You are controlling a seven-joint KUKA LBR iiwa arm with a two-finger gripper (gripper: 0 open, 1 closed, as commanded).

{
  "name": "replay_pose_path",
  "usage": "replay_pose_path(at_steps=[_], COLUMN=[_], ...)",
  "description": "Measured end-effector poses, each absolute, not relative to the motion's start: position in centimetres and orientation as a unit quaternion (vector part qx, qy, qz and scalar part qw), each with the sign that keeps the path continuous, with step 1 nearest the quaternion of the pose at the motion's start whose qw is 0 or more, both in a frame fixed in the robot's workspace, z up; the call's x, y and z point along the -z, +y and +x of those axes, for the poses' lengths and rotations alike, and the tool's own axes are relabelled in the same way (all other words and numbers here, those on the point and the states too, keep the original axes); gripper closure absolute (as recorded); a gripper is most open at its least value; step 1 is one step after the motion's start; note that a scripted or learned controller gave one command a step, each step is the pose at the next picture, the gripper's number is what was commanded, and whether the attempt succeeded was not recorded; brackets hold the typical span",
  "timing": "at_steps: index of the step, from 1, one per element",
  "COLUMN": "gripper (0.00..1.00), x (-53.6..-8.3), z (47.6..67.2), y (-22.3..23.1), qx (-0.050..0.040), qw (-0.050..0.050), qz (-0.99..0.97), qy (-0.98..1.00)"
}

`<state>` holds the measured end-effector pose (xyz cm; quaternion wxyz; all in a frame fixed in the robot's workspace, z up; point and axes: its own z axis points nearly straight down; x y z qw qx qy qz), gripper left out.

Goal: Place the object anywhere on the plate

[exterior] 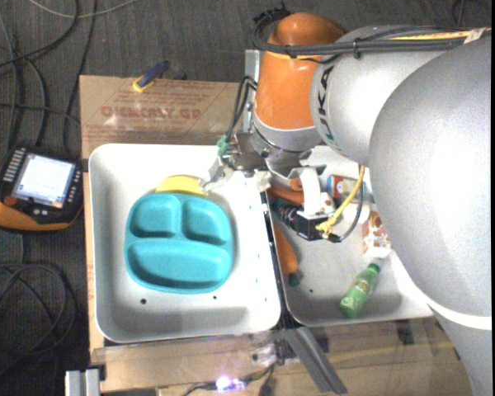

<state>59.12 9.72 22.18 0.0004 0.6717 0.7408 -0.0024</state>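
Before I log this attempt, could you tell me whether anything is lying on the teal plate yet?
No, the teal plate in the left bin shows bare compartments.

the teal plate [180, 244] lies open from above in the left bin [107, 304], with bare bin floor all round it. a yellow object [178, 184] sits touching the plate's far edge. the arm [379, 97] hangs over the right bin [313, 308], where a carrot [286, 252] and a green bottle [360, 289] lie near the front.
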Motion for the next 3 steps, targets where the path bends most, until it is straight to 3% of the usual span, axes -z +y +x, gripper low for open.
replay_pose_path(at_steps=[1, 2, 3], gripper=[0.00, 0.00, 0.00], x=[-12.9, -9.8, -9.4], z=[49.6, 49.5, 50.0], y=[12.3, 15.5, 17.5], qx=[0.0030, 0.0011, -0.0089], qw=[-0.002, 0.011, 0.016], qz=[0.655, 0.497, 0.700], qy=[0.756, 0.867, 0.714])
